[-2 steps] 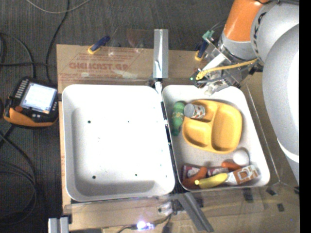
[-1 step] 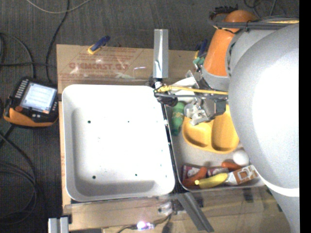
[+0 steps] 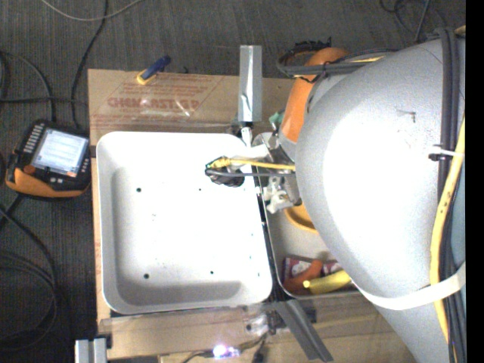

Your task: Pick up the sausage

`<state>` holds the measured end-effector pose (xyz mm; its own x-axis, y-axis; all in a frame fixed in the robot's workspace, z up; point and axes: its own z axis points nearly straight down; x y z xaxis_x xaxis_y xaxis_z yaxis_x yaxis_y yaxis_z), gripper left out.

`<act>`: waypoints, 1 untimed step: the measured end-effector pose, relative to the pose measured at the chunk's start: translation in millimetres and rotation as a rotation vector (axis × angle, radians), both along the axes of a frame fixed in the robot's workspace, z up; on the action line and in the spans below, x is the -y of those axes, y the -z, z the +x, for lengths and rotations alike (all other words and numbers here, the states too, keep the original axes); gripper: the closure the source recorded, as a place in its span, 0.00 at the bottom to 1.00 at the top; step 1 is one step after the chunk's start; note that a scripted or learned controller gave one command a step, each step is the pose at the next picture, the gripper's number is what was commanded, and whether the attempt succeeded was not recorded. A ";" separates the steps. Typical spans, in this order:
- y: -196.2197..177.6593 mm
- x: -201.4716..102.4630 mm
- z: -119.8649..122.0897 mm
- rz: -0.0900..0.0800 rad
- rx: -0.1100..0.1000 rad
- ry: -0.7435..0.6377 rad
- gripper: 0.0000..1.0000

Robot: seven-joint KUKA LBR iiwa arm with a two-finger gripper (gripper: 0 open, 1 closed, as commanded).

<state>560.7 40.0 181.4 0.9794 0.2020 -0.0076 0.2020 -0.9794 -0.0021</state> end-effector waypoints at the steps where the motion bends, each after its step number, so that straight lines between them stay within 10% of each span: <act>1: 36.0 -122.9 -20.3 -0.001 0.001 -0.090 1.00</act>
<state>540.4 162.9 145.4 0.9572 0.2894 -0.0069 0.2894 -0.9572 -0.0013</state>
